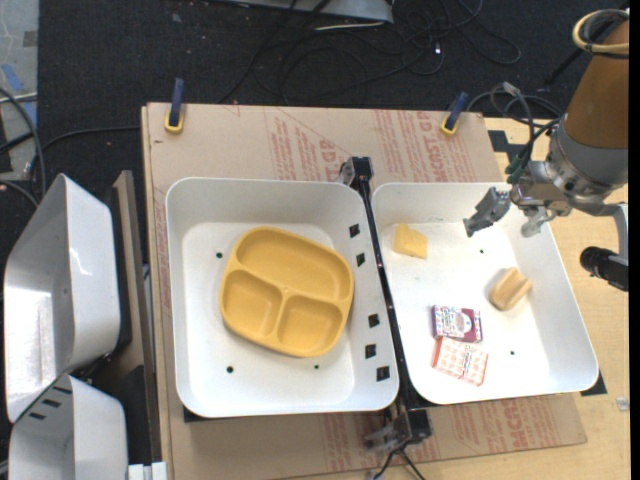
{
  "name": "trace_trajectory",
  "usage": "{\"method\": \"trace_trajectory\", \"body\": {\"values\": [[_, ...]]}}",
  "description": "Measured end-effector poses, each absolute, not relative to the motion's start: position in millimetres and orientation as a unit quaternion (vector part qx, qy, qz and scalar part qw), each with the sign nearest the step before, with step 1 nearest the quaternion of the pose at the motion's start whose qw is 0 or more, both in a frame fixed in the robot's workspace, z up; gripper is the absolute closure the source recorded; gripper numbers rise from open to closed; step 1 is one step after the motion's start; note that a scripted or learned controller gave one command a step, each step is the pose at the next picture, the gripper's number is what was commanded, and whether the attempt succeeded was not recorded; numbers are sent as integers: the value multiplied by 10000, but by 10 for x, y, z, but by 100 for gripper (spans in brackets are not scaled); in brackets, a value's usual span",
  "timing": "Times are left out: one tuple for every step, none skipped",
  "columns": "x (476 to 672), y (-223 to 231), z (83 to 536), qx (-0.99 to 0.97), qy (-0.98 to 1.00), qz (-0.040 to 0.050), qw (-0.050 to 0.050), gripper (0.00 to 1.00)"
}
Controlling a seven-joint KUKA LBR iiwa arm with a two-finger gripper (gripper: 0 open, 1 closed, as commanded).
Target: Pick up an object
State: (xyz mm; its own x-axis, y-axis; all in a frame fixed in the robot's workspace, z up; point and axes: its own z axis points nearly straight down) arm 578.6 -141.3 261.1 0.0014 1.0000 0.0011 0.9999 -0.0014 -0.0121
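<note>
In the right bin (pixel 560 353) lie a pale yellow cheese-like wedge (pixel 409 241) at the upper left, a tan bread-like piece (pixel 509 289) at the middle right, and two small printed packets, one purple-white (pixel 456 322) and one red-white (pixel 461 360), toward the front. My gripper (pixel 510 214) hangs over the bin's upper right part, above and slightly left of the tan piece. Its two fingers stand apart with nothing between them. The arm's orange band (pixel 603 78) rises at the right edge.
The left bin (pixel 190 268) holds a yellow three-compartment plate (pixel 286 290). A black divider with clips (pixel 372 268) runs between the bins. White containers (pixel 55 268) stand at the far left. Blue-yellow clamps (pixel 175 108) (pixel 456 114) grip the board's back edge.
</note>
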Motion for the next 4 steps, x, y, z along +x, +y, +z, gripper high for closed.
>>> {"method": "trace_trajectory", "body": {"values": [[5807,-1410,2679,-7068,-7075,3,-1,0],[5796,-1457,2239,-7079,-7063,12,11,0],[5796,-1483,1806,-7080,-7062,11,12,0],[5848,-1545,1216,-7080,-7062,11,12,0]]}}
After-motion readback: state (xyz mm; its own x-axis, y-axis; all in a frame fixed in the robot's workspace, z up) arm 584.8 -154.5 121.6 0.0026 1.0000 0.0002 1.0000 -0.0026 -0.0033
